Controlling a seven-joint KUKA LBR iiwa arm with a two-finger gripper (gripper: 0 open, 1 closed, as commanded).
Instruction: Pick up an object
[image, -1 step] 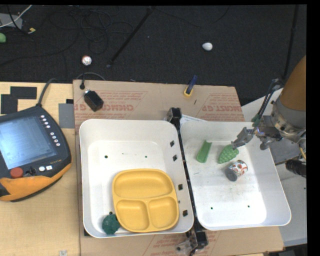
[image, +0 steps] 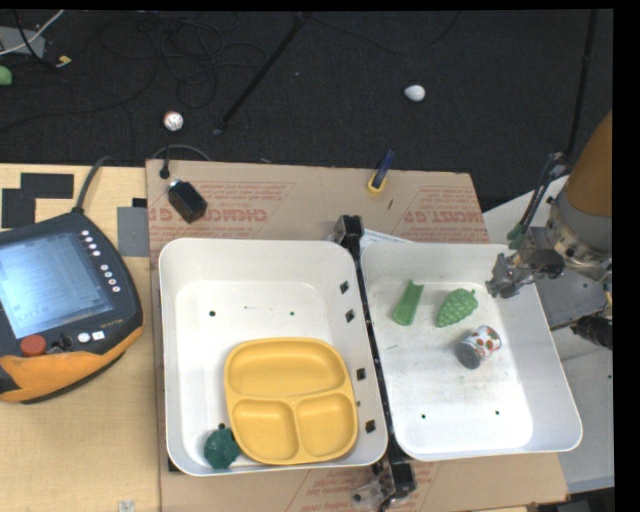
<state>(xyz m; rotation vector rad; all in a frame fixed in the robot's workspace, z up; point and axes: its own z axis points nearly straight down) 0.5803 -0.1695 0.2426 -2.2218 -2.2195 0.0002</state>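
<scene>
In the right bin (image: 540, 420) lie a flat green block (image: 407, 302), a knobbly green lump (image: 456, 307) and a small grey can with a red-and-white end (image: 477, 347). My gripper (image: 503, 279) hangs at the bin's upper right rim, right of the green lump and above the can. Nothing shows between its tips. In the left bin (image: 190, 300) sits a yellow divided tray (image: 290, 398) with a dark green lump (image: 221, 447) at its lower left corner.
A teach pendant (image: 60, 300) lies on the bench at the left. Brown cardboard (image: 300, 200) sits behind the bins with a black clip (image: 186, 200) and a yellow-blue clamp (image: 379, 175). Cables run across the dark floor beyond.
</scene>
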